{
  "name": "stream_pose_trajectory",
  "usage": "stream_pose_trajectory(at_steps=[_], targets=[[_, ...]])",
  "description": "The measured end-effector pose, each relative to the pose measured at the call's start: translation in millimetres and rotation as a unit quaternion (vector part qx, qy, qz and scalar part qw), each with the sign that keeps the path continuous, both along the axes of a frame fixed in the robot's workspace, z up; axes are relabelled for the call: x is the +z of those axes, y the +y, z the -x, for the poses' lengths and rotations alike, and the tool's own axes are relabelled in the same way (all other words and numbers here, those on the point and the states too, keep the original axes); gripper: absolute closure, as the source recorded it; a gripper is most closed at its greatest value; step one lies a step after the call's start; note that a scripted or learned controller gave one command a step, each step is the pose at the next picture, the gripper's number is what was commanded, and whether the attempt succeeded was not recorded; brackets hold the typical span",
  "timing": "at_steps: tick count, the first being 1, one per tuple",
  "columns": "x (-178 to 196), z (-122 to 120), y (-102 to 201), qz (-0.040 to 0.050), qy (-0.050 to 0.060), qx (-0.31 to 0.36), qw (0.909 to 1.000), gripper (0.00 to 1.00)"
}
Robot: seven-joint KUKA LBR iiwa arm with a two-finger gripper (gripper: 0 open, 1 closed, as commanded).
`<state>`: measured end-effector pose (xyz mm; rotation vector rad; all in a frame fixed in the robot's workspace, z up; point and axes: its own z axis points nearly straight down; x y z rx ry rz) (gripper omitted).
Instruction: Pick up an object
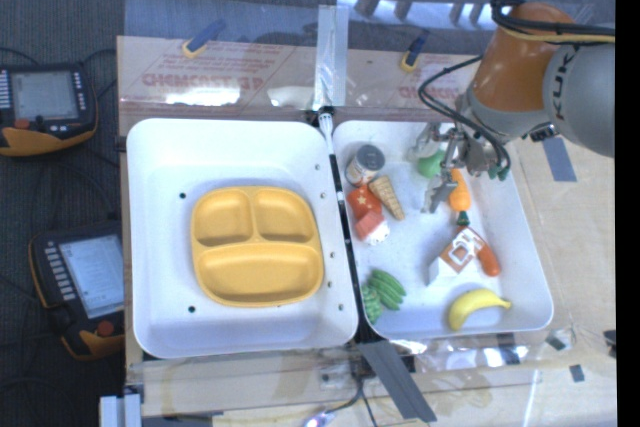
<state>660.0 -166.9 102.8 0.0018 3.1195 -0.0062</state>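
Camera view puts my gripper (447,177) low in the back of the right bin (535,260), the arm (560,80) bent in over the far right corner so the wrist can drop nearly straight down among the toys. I cannot tell how the gripper is set; the metal there blurs into whatever lies under it. An orange carrot-like piece (459,192) sits right at the tip and a green piece (429,165) is just to its left, and I judge one of those is the target, though nothing shows clearly gripped.

Most of the toys lie crowded along the left and front of that bin, which I think is why the arm works the back right, where there is more bare floor. By the divider are a grey round lid (369,158), a cone (387,197) and a red-and-white toy (366,213), all touching or nearly so. Toward the front lie a green bunch (384,290), a banana (472,306) and a small house-shaped block (459,253) with a red piece (488,261) against it.

The left bin (160,215) holds a yellow divided tray (258,245) (well apart from my work). The bin's right wall and the trailing cable (445,85) are my nearest worries.
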Motion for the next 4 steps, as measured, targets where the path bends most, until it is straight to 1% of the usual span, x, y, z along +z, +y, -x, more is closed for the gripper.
stream_pose_trajectory(at_steps=[1, 2, 3, 4], targets=[[-12, 26, 6, -0.0016, 0.003, -0.004, 1.0, 0.0], [-1, 24, 7, -0.001, -0.001, -0.003, 1.0, 1.0], [107, 24, 76, -0.0029, 0.008, -0.06, 0.9982, 1.0], [141, 57, 17, -0.0005, 0.009, 0.041, 0.9991, 1.0]])
